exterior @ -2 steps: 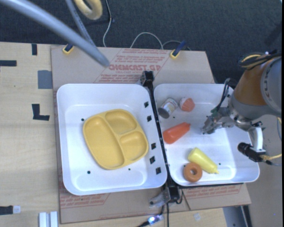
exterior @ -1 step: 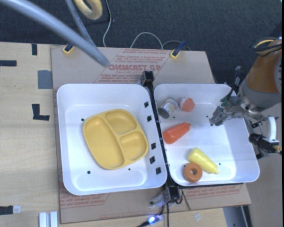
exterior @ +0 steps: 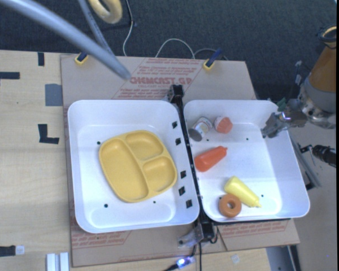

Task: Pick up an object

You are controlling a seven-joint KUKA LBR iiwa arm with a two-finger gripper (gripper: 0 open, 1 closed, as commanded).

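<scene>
In the right bin lie several small objects. An orange carrot-shaped piece rests near the bin's left wall. Behind it are a small silver can on its side and a pinkish-red lump. At the front sit a yellow wedge-shaped toy and, touching it, an orange ring. My gripper hovers over the right bin's far right corner, apart from all of these objects, and I see nothing in it.
The left bin holds a yellow divided plate. A black divider runs between the bins. The grey arm with its orange band comes in from the right. Cables and a grey pole cross the back.
</scene>
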